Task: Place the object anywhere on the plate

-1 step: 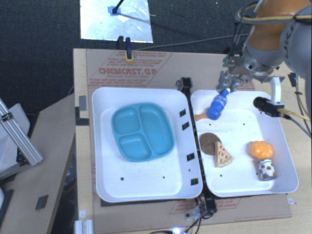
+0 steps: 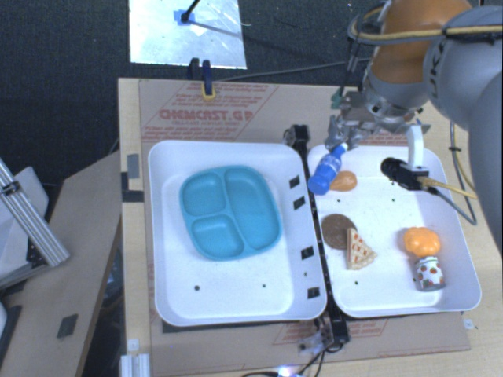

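Observation:
A blue three-section plate (image 2: 229, 211) lies in the left bin (image 2: 173, 289). A blue bottle (image 2: 324, 173) with a white label hangs tilted over the divider between the bins, near the right bin's back left corner. Its upper end sits between the fingers of my gripper (image 2: 344, 141), which is shut on it. The bottle's lower end points down and left, toward the plate, about a hand's width to the right of the plate's rim.
In the right bin (image 2: 393, 297) lie an orange lump (image 2: 344, 181) just beside the bottle, a brown disc (image 2: 337, 230), a pizza-slice toy (image 2: 360, 250), an orange fruit (image 2: 422, 241) and a small patterned cup (image 2: 429, 273). A black cabled part (image 2: 402, 172) hangs off the wrist.

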{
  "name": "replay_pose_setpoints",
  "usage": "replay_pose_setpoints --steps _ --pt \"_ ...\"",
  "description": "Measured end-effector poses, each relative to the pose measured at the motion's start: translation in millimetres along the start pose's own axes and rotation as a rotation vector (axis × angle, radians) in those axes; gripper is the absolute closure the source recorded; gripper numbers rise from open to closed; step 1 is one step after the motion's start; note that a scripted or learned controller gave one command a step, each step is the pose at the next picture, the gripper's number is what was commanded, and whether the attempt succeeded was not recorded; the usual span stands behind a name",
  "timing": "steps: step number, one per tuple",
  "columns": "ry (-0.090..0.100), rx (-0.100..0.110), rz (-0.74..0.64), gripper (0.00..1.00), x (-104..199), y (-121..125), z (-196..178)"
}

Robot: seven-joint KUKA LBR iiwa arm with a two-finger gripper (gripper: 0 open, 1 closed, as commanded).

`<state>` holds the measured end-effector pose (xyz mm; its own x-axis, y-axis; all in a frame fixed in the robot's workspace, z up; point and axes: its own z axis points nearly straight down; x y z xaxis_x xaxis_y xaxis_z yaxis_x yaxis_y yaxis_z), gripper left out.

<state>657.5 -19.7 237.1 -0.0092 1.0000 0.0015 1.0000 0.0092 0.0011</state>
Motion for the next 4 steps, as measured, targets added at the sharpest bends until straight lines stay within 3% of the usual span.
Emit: replay_pose_setpoints --steps 2,3,4 --pt "0.001 0.002 0.0 1.0 108 -26 22" --pt "0.001 -0.001 -0.001 1.0 157 -39 8" --pt "-0.001 0.0 0.005 0.0 154 -38 8"
